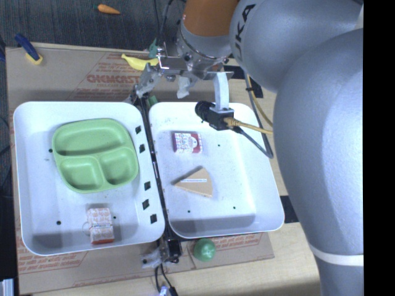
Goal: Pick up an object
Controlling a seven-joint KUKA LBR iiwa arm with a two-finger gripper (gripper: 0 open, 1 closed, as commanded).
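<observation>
- Gripper (165, 88): poised over the 11 o'clock corner of the right bin (247, 165), fingers spread with nothing between them, apparently ready for a descent.
- Red-and-white packet (186, 142): at 11 o'clock in this bin, nearest the gripper and the likeliest target.
- Tan wedge (196, 184): flat toward 6 o'clock, apart from the packet, so both have free sides.
- Left bin (31, 184): holds a green divided tray (94, 153).

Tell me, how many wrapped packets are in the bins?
2. One packet in the left bin, in front of the green tray; the other packet in the right bin, behind the wedge. The arm may hide more.
</observation>
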